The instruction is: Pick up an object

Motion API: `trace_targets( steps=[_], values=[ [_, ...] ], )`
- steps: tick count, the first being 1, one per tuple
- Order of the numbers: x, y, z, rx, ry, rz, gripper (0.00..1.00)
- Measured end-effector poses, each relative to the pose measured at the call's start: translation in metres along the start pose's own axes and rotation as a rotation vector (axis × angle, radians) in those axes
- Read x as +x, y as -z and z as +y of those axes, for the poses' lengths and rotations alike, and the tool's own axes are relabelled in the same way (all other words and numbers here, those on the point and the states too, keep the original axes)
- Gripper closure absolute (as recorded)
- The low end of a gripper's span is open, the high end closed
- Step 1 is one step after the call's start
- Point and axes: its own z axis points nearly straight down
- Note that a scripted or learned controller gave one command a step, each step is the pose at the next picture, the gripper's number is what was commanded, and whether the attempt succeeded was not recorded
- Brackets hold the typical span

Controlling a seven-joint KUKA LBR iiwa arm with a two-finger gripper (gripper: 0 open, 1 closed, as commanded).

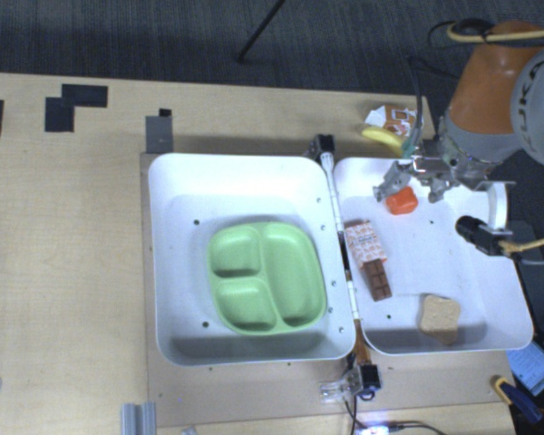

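Tool (415,181) hangs over the right bin (503,329), fingers spread wide just above an orange object (402,203); nothing sits between them. Green tray (265,276) lies in the left bin (177,243); chocolate bar (375,277) and bread slice (440,315) lie nearer the front.

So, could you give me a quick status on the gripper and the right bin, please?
Gripper low at right bin's far end, by the orange piece; hold unconfirmed. Chocolate bar, wrapped snack, bread slice lie apart. Nothing blocking.

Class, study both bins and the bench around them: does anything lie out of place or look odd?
Yes. A small yellow and white item, perhaps toy food, lies on the bench just beyond the right bin, while the other small pieces are inside it. The green divided plate sits squarely in the left bin.
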Motion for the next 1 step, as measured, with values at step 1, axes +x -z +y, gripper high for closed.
trace_targets(
  steps=[1],
  values=[
    [-0.0764, -0.0912, -0.0165, 0.002, -0.003, -0.002, 0.00]
  ],
)
